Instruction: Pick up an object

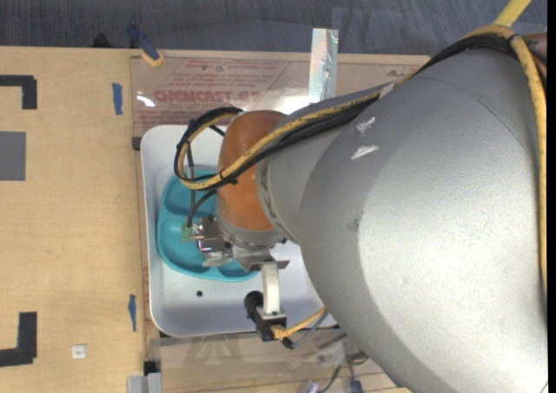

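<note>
The turquoise object [178, 235] lies in the left part of the white bin [165, 304], directly under the wrist and partly covered by it, so the end effector [208, 239] sits just above it, though I cannot tell its opening state.

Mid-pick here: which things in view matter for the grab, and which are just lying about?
In play:
- arm, reaching over the bin
- teal object under its wrist
- white bin holding it

Lying about:
- blue tape pieces on the cardboard
- black corner marks
- clear plastic strip
</note>
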{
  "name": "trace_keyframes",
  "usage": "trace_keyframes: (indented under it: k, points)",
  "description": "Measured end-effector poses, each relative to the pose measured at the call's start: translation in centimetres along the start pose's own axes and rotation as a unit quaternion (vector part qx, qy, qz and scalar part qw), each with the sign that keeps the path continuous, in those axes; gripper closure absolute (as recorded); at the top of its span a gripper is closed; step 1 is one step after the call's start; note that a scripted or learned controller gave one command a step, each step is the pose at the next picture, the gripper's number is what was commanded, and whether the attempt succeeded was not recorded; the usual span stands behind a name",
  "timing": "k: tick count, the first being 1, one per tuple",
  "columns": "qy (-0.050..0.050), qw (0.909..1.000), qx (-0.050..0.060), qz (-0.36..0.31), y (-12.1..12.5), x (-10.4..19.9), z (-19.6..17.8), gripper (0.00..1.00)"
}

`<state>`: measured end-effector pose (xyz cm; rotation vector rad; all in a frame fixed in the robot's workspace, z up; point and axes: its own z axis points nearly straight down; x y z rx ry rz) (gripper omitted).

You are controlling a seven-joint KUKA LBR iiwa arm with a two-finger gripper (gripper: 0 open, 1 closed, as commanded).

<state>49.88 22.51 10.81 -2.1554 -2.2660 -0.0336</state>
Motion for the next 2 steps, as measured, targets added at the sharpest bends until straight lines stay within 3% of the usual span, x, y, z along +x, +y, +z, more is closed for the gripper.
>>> trace_keyframes:
  k: [1, 2]
  points:
    - [-0.012, 0.9847, 0.000, 0.174, 1.2, -0.1, -9.1, 1.00]
    - [-0.008, 0.9981, -0.007, 0.060, -0.8, 0.2, -0.9, 1.00]
